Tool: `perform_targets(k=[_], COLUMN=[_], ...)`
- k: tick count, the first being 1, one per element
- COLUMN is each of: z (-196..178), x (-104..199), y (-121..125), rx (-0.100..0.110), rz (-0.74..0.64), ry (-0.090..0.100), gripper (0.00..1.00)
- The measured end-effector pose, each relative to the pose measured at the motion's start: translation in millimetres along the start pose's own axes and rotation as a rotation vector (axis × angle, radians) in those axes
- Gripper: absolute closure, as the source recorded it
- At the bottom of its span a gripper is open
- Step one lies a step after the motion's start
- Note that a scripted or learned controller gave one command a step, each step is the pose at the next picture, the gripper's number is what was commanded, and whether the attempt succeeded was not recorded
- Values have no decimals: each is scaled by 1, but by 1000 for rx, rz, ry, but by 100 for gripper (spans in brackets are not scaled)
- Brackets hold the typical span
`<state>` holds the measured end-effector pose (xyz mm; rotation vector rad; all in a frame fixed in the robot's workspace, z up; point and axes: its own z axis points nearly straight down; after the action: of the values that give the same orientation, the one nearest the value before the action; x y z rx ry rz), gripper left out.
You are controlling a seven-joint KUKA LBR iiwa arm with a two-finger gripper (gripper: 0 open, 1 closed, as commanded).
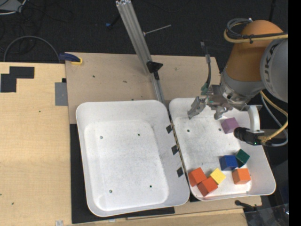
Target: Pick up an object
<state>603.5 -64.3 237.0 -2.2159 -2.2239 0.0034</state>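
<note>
Under the end effector [207,108] sits the right white bin [197,140], on a tan wood surface [33,126] with black patches and a grey patch at far left. Left of the end effector is the left white bin [122,159], black clips along the seam between the two bins. An aluminium rail [136,36] slants up behind and left of the end effector. Dark floor with cables beyond the surface.

End effector hangs over the bin's far part, fingers spread wide, nothing between them. Grey arm with orange band [254,41] comes in from the right.

Blocks, all in the right bin: purple block [229,125] just right of and slightly nearer than the end effector, apart from it. Well nearer the camera, a cluster: blue block [228,162] touching a dark green block [242,157], orange block [241,175], yellow block [217,176], and two red-orange blocks [202,181] just left of the yellow one. All small, matte cubes lying flat on the bin floor.
</note>
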Motion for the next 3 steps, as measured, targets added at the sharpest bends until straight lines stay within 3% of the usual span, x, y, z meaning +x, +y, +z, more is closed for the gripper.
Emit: perform_targets(k=[1,2,3], z=[-10,-23,-22], x=[0,11,11], y=[0,0,0], rx=[1,-3,-1], rz=[-4,1,0], ry=[0,0,0], gripper=[100,100,0])
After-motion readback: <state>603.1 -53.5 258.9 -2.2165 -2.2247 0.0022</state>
